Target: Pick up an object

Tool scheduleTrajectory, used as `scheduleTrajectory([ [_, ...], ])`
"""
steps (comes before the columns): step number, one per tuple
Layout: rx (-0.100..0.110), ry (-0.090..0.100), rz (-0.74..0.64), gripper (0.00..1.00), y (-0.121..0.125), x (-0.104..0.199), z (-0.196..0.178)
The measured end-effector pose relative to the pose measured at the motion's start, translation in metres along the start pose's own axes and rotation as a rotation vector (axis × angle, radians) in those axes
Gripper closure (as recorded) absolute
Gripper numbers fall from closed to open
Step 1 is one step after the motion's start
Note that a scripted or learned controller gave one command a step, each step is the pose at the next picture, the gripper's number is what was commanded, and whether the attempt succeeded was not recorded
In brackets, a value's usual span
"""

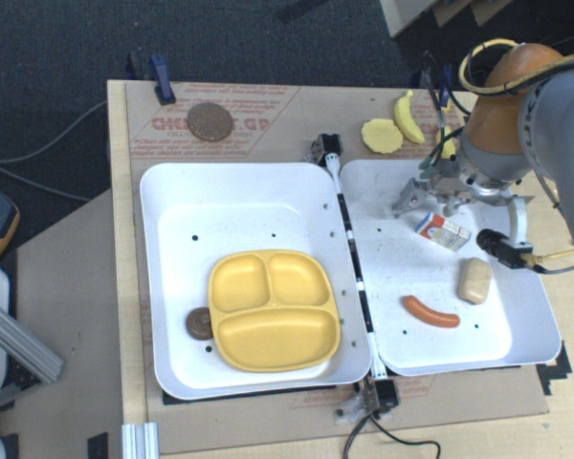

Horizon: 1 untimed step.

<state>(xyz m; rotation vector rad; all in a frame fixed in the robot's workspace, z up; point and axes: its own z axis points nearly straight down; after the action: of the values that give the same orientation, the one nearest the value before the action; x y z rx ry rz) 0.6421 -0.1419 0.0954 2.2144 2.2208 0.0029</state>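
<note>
My gripper hangs over the back of the right bin, open, with one grey finger splayed to the left. Just in front of it lies a small white, red and blue carton, with nothing held between the fingers. A beige bread-like block lies further front right. An orange sausage rests near the front of that bin.
The left bin holds a yellow divided plate with a brown disc at its left. Behind the bins on the bench lie a banana, a yellow slice and another brown disc.
</note>
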Motion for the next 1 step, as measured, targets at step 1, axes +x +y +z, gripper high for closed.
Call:
scheduleTrajectory([
  [1, -0.004, -0.001, -0.001, 1.0, 0.001, 0.0001, -0.011],
])
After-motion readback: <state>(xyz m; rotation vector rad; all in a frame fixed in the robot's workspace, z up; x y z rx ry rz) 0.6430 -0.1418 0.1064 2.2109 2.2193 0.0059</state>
